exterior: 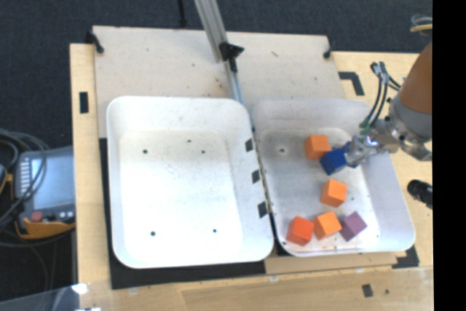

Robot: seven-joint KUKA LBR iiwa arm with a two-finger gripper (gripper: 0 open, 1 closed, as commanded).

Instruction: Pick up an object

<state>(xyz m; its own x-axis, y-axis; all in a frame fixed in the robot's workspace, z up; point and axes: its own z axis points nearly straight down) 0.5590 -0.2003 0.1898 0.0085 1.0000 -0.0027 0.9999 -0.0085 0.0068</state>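
The right bin (pixel 291 124) holds several small blocks. A blue block (pixel 333 161) lies near its middle, just below an orange block (pixel 317 146). My gripper (pixel 357 152) reaches in from the right, and its tip sits against the blue block's right side. The tip is too small and blurred to show whether the block is gripped. Further down the bin are another orange block (pixel 334 192), a third orange block (pixel 328 223), a red-orange block (pixel 300 230) and a purple block (pixel 353 225).
The left bin (pixel 182 178) stands beside the right one. A slanted metal rail (pixel 207 4) rises from the back, ending between the bins. A grey device with cables (pixel 40 189) sits off the bench's left edge.
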